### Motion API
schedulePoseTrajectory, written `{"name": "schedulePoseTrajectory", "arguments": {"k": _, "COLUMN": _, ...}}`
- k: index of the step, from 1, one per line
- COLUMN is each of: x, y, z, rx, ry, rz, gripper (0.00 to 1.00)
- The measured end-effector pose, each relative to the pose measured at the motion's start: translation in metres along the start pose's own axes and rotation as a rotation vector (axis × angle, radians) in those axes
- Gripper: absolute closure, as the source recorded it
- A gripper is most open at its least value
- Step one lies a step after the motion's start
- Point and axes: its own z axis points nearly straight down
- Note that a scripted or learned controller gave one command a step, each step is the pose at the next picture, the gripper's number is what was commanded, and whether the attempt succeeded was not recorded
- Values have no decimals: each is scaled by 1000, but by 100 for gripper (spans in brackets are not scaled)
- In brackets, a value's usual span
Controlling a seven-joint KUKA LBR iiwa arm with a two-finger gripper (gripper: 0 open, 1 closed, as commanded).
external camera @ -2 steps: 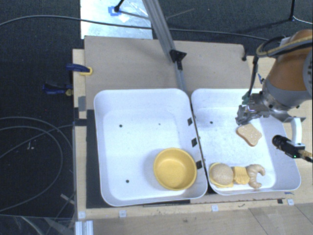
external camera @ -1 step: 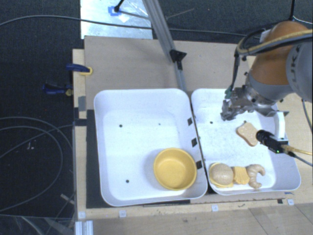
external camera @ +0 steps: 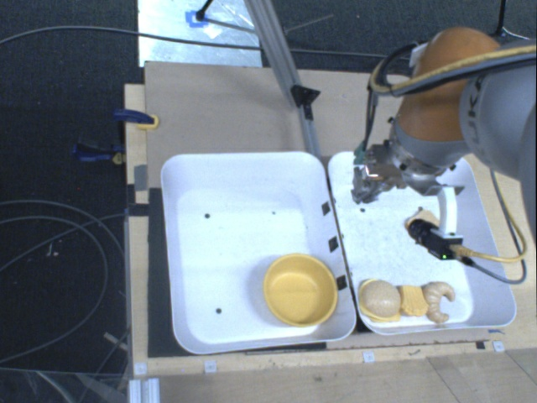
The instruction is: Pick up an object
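My gripper (external camera: 366, 188) hangs over the far left part of the right bin (external camera: 495, 250), close to the wall between the two bins. No object lies directly below it, only bare bin floor. Along the near edge of that bin lie a round tan bun-like piece (external camera: 379, 300), a flat tan piece (external camera: 411, 300) and a curled tan piece (external camera: 439, 300), side by side and well short of the gripper. A yellow bowl (external camera: 300, 289) stands upright in the near right corner of the left bin (external camera: 210, 225).
The grey arm with its orange band (external camera: 445, 82) covers the far right of the right bin. A black module with a yellow cable (external camera: 432, 240) hangs from the wrist over the bin's middle. A grey pole (external camera: 281, 53) slants over the bench behind the bins.
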Motion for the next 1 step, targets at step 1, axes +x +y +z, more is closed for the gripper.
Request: {"name": "schedulePoseTrajectory", "arguments": {"k": 1, "x": 51, "y": 7, "z": 10, "rx": 1, "ry": -1, "rz": 1, "gripper": 100}}
